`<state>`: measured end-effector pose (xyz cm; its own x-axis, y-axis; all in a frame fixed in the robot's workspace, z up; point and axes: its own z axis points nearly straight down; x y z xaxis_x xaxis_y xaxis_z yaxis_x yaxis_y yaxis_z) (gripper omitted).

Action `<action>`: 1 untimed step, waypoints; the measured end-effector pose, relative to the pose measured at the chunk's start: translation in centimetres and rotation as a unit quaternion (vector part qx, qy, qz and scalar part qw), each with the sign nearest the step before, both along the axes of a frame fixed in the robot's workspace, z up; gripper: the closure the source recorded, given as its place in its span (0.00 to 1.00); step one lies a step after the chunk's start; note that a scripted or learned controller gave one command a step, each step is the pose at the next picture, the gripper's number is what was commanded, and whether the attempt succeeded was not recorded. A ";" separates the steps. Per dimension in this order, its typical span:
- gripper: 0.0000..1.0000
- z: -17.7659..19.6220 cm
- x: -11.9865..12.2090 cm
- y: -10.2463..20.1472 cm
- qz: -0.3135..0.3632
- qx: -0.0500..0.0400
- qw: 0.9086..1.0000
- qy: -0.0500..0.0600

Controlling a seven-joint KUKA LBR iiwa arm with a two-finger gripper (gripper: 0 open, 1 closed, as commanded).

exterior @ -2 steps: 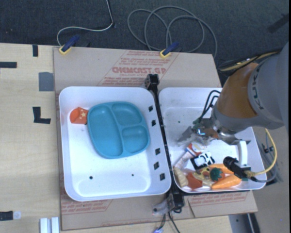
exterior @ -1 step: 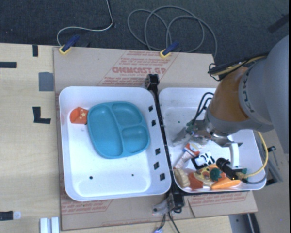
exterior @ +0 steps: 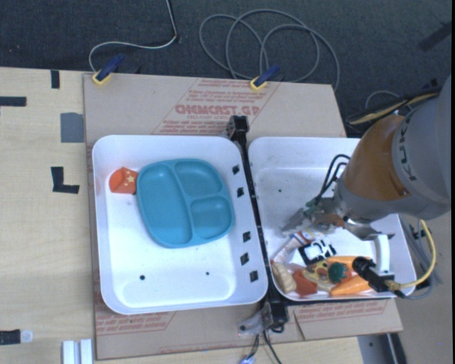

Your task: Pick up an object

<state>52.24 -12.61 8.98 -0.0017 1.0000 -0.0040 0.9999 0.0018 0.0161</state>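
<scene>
Claw (exterior: 307,220) over right bin (exterior: 288,161); blue plate (exterior: 186,202) in left bin (exterior: 167,294).

The grey arm (exterior: 409,158) is reached in from the right, orange band showing, wrist bent down, gripper (exterior: 312,220) held low, fingers hard to make out.

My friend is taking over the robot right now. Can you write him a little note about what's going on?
End effector: low in the right bin, just above the pile; nothing seen held.
Things: small toy pile in the right bin's near corner, including an orange carrot-like piece. Blue divided plate and a small orange-red item in the left bin.
Done: nothing lifted yet.
Left: grab one object and raise it.
</scene>
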 end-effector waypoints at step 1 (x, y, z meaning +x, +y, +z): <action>0.00 5.9 0.1 -6.4 -0.001 0.001 1.000 0.008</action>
<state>52.30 -19.01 14.84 0.0009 1.0000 -0.0020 1.0000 -0.0009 0.0006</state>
